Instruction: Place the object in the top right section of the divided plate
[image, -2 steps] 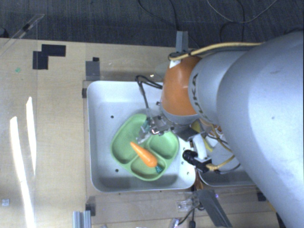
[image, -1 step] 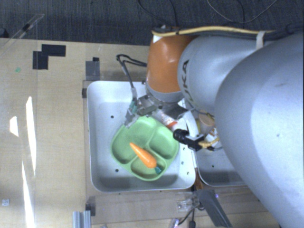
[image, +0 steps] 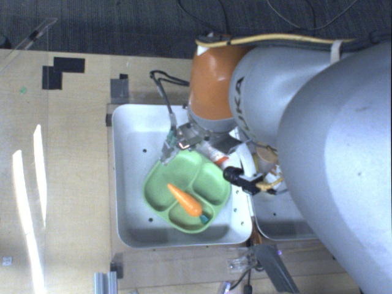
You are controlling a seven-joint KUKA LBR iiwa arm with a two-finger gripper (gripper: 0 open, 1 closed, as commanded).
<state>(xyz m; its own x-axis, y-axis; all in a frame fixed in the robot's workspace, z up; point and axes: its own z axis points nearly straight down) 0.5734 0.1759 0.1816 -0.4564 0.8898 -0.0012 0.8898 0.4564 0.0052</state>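
My gripper (image: 173, 141) hangs at the green divided plate's (image: 184, 170) 11 o'clock rim, finger state unreadable — the carrot (image: 185, 200) lies across a divider toward 5 o'clock, so any nudge risks rolling it into the wrong section.

robot lab: bench (image: 67, 164), loose cables (image: 202, 5)
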